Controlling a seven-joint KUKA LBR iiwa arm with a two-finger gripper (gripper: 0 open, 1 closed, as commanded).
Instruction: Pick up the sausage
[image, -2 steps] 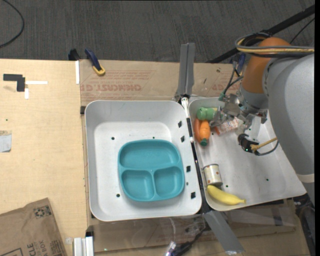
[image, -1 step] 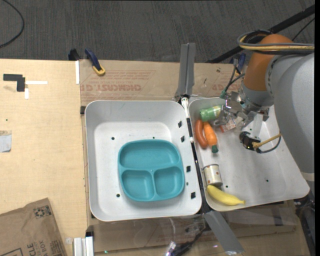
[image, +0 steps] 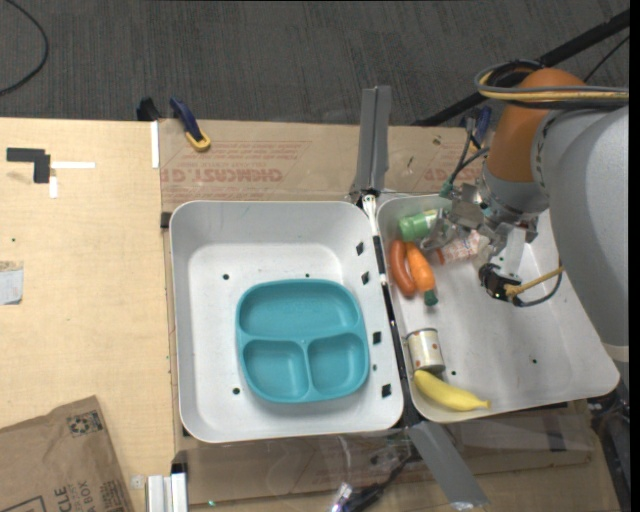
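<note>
The sausage (image: 399, 268), a reddish-orange curved link, lies at the left side of the right bin (image: 540, 340), close to the bin's left wall. An orange carrot (image: 419, 268) with a green end lies right against it. My gripper (image: 452, 233) hangs low over the back of the right bin, a little up and to the right of the sausage and apart from it. A pale, partly see-through item (image: 462, 248) lies just under the gripper.
A green object (image: 418, 222) rests in the right bin's back left corner. A small metal can (image: 425, 350) and a yellow banana (image: 450, 392) lie near its front left. The left bin (image: 200, 300) holds a teal divided plate (image: 302, 340). A black cable loop (image: 505, 285) hangs from the wrist.
</note>
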